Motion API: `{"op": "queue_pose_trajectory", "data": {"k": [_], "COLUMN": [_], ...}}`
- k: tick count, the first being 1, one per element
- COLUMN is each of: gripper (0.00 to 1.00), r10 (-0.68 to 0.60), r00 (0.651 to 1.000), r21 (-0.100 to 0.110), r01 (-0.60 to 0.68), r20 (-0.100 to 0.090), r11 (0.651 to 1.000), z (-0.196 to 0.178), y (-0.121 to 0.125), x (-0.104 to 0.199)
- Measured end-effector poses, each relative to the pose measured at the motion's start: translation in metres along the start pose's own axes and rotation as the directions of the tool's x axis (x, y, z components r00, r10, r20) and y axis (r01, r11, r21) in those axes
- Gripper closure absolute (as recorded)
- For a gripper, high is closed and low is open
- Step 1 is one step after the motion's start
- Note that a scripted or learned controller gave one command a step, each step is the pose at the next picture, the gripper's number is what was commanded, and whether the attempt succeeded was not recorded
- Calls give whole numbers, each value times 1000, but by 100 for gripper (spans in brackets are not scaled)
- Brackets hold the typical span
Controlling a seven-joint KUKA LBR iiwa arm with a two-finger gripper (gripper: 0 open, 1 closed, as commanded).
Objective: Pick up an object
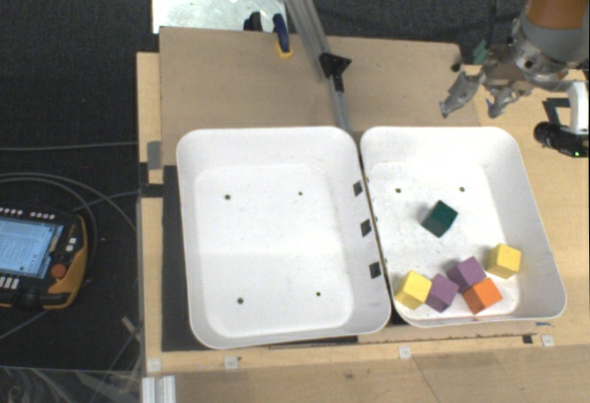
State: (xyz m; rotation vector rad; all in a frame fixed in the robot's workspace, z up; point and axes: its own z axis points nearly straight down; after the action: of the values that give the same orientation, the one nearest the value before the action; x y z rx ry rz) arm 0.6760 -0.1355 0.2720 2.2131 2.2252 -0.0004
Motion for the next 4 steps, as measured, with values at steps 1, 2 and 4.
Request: {"op": "queue_pose_trajectory", "data": {"k": [1, 2, 4], "gripper": [0, 0, 100], "r10": [8, 1, -7], "r00": [1000, 1000, 1000], "r21": [12, 6, -9], "r01": [-8, -1, 7], "r20": [-4, -4, -4], "r11": [1000, 1000, 1000], "z": [124, 185, 76], "y": [-116, -104, -62], "x": [-19, -1, 64]}}
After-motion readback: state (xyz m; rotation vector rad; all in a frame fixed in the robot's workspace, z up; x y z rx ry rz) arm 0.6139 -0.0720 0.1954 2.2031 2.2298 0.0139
